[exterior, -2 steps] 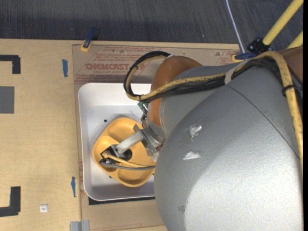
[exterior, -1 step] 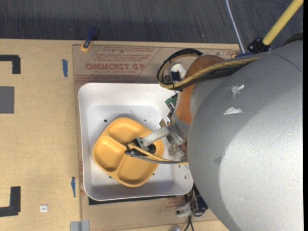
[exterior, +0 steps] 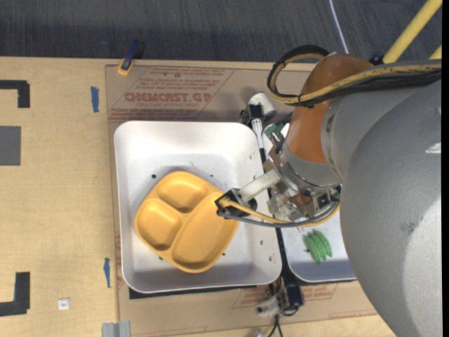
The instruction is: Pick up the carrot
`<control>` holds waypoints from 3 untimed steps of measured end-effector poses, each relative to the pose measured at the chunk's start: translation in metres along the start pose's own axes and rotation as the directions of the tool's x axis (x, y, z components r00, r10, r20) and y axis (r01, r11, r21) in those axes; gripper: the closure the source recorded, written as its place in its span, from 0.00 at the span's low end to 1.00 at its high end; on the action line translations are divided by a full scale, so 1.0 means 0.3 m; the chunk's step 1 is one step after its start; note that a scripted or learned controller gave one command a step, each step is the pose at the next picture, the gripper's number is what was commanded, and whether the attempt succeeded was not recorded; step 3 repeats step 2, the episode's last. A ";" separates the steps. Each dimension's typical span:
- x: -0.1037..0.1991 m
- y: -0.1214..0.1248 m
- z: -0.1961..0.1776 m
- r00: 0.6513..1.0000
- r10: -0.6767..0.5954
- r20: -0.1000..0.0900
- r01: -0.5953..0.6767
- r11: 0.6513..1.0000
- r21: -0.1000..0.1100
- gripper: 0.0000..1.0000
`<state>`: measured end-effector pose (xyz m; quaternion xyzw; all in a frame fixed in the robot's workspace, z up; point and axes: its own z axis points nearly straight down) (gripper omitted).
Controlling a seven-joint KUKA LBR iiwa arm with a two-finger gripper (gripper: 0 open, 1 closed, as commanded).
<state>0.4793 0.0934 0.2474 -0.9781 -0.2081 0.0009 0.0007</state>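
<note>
Zero clue if the end effector [exterior: 291, 206], centre right, is open or closed. Guessing the carrot is light, stiff, slick plastic; I'd pinch across its thick middle.

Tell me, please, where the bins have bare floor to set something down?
The left bin is bare along its far wall, beyond the yellow plate. Its near half is crowded by that plate. The arm covers most of the right bin, where a green item lies.
</note>
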 end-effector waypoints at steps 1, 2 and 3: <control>0.014 -0.035 0.294 0.981 0.192 0.002 -0.192 0.981 0.001 1.00; 0.087 -0.192 0.038 0.982 0.191 -0.003 -0.191 0.982 -0.001 1.00; 0.087 -0.192 0.038 0.982 0.191 -0.003 -0.191 0.982 -0.001 1.00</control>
